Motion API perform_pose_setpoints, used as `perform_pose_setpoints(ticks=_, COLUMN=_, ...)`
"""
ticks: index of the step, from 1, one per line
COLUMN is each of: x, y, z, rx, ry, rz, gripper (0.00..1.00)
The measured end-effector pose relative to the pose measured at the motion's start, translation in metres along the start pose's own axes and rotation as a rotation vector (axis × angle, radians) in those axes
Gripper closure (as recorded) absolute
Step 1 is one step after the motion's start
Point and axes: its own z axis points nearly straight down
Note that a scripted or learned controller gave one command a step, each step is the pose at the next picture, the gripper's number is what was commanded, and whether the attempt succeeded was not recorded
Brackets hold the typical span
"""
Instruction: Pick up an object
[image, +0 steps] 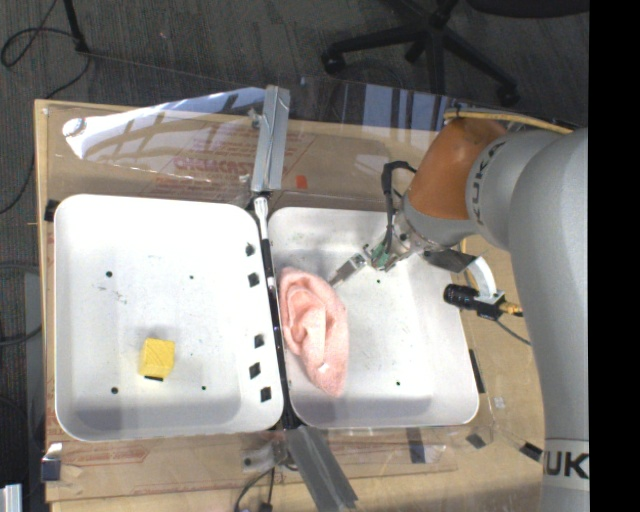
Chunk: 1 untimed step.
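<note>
One grasp candidate near: crumpled pink cloth (315, 330) in right white bin (440, 395), just below-left of gripper (358, 265) fingers; long axis runs top-to-bottom; fingers look parted, holding nothing; small yellow block (157, 358) far left.

You're looking at a thick, smooth grey arm (545, 300) with rounded casings, matte and plain along most of its length. Above the wrist sits an orange band (445, 180), glossy and curved like a collar. Near the lower end of the grey body you can read part of black lettering, "UK" (567, 466). A thin black cable (392, 180) loops beside the orange band. Below the wrist the gripper (378, 258) is small, dark metal with a touch of green. A black cylindrical fitting (470, 297) with a white bracket juts out beside it.
</note>
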Motion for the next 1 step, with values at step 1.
perform_pose_setpoints(ticks=1, x=0.0019, y=0.0353, z=-0.0256, rx=0.005, ry=0.003, rz=-0.147, gripper=0.00)
